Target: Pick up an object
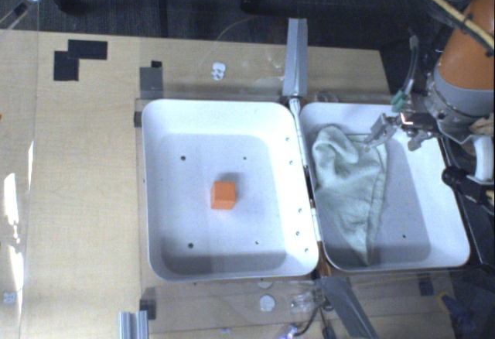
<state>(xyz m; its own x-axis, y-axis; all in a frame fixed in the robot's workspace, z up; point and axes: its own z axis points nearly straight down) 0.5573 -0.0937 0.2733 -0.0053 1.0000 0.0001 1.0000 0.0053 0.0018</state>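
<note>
Fingers point(384, 128) pinch the top edge of a pale cloth point(352, 190), lifting it into a peak at the gripper point(388, 127).

Nearest the camera, the cloth's lower folds hang down to the floor of the right bin point(433, 248), draped along the bin's nine o'clock side. An orange block point(223, 195) sits alone near the centre of the left bin point(166, 175), well apart from the cloth. Farther back, at about two o'clock, the grey arm with its orange band point(464, 59) reaches in over the right bin's far rim.
</note>
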